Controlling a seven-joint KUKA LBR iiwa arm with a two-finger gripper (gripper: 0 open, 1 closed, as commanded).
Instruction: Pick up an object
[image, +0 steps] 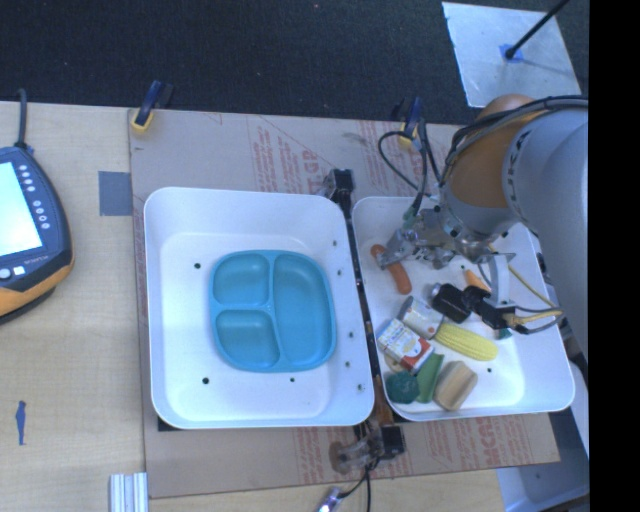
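- Just beside the gripper (420, 243), toward the view's lower left, an orange sausage-shaped piece (393, 271) is seen on the floor of the right bin (525, 375); it is taken as the likeliest thing to be picked up.
- Its long axis is seen to run at a slant, from upper left to lower right in the view, so that its upper end lies nearest the gripper.
- The gripper is held low over the far end of the right bin. How wide it stands cannot be made out from this angle, and nothing is seen held in it.
- Below the gripper, nearer the camera, 1 yellow corn cob (466, 343), 1 small carton (405, 345), 2 green pieces (415, 380) and 1 tan piece (455, 385) are crowded together.
- Well apart from the gripper, to the view's left, a blue divided plate (272, 310) is seen alone in the left bin (180, 300).
- A short shift toward the orange piece is judged to be needed before any closing.
- Red printing is seen on the cardboard sheet (260, 150) and a red patch on the carton; neither can be read.
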